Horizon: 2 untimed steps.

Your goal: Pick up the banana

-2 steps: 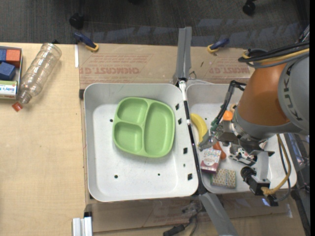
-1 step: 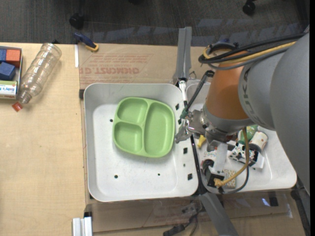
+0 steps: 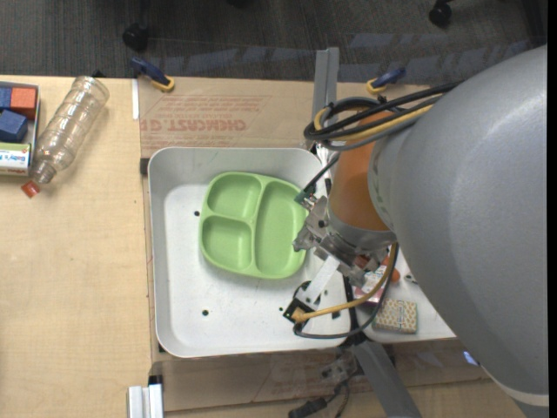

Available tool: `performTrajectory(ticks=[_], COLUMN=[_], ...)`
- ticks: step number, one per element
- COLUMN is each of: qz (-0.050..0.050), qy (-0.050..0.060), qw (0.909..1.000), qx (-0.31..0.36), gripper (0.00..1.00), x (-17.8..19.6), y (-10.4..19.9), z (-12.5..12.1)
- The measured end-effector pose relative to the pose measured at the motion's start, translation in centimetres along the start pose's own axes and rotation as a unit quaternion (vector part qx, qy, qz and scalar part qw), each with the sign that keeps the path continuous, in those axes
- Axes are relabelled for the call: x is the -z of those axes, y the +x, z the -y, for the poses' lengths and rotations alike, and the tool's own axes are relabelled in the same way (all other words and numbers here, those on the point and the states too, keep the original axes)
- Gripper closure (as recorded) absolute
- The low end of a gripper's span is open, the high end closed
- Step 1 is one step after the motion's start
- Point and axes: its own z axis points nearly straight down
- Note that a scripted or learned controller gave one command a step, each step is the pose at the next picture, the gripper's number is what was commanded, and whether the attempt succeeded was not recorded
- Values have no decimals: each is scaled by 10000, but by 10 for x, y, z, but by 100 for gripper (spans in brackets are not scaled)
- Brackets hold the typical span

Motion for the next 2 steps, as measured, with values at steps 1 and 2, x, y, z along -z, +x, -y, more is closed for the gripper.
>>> performTrajectory(ticks=[1, 2], qz=[96, 127], qy=[177, 183], qw=[9802, 9804], qx=[-1969, -1956], gripper=[0, 100], x=[-13, -6], y=[42, 40], z=[57, 56])
